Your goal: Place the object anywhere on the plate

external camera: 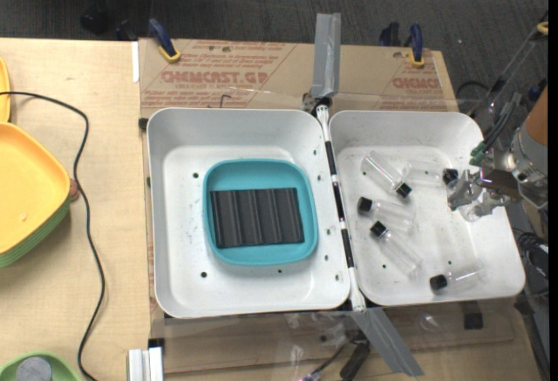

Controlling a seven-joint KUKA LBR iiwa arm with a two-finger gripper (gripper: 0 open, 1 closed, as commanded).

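Cardboard (296,70) behind bins reads "CHEMCAST GP". Teal plate (259,212), dark ribbed centre, sits in left bin (170,222). Right of plate, right bin (497,257) holds clear vials (386,174) with black caps. Gripper (475,194) at its right edge; grip state unclear.

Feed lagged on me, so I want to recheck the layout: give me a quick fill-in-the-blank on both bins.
1. The teal plate lies in the ____ bin.
2. The clear vials with black caps lie in the ____ bin.
3. The plate's ribbed inset is dark ____.
4. The gripper is over the right bin's ____ side.

Missing words: left; right; grey; right
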